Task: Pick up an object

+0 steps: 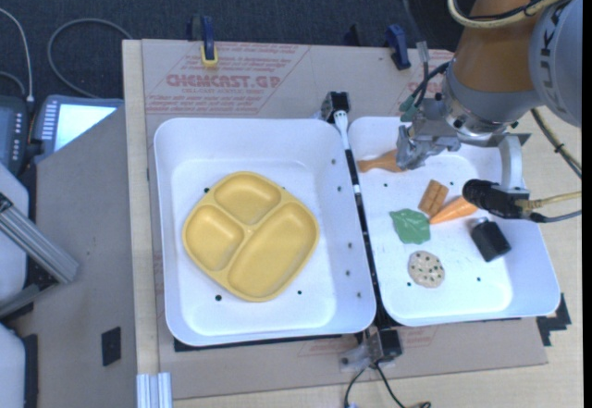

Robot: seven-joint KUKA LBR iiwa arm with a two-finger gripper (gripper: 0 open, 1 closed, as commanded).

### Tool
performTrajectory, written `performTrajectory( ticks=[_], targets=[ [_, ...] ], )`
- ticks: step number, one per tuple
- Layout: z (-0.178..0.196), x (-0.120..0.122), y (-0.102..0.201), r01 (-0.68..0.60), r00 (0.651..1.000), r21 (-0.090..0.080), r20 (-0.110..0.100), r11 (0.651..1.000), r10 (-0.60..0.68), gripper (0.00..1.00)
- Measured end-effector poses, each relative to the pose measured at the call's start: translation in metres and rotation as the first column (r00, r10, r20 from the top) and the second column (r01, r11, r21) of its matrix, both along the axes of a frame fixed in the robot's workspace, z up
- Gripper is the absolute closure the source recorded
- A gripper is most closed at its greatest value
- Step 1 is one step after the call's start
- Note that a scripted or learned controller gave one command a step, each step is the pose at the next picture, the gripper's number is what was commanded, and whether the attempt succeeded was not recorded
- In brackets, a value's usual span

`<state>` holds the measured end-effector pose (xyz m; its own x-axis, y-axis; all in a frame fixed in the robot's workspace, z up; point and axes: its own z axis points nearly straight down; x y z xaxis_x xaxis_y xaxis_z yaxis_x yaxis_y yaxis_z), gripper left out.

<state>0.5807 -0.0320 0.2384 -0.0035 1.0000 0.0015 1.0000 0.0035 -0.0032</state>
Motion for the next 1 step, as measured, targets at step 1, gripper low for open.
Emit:
performTrajectory(
  ticks=[1],
  targets=[
    [-0.0131, -0.0196, 0.0498, 0.000, 1.000, 0.000, 0.000, 1.000, 0.000, 1.00]
  ],
)
